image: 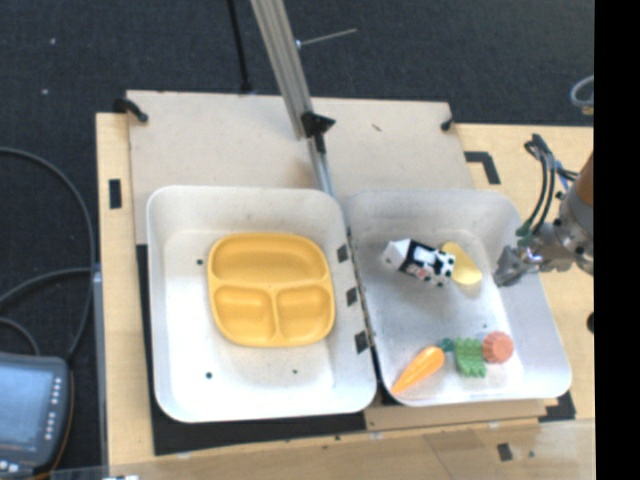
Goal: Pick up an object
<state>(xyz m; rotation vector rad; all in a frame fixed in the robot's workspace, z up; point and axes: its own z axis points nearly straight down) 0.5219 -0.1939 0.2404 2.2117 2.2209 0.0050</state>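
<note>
The right bin (520,373) is the landmark. At its near edge lie a carrot (418,367), green block (469,357) and pink ball (497,347). Farther in, a cow carton (419,261) touches a lemon (464,266). Over its right rim hangs the pincer (512,266), blurred; I cannot tell its grip. Left of it, another bin (180,368) holds a yellow tray (270,288).

arm (578,203) cut off at right edge, monitor (30,408) cropped at bottom-left corner, jaws' state unclear

Dark speckled carpet floor (120,28) surrounds a pale wooden bench (390,138). A slanted aluminium post (285,58) rises from the bench's rear. Black cables (50,218) lie on the floor at left, near a grey monitor (30,408).
</note>
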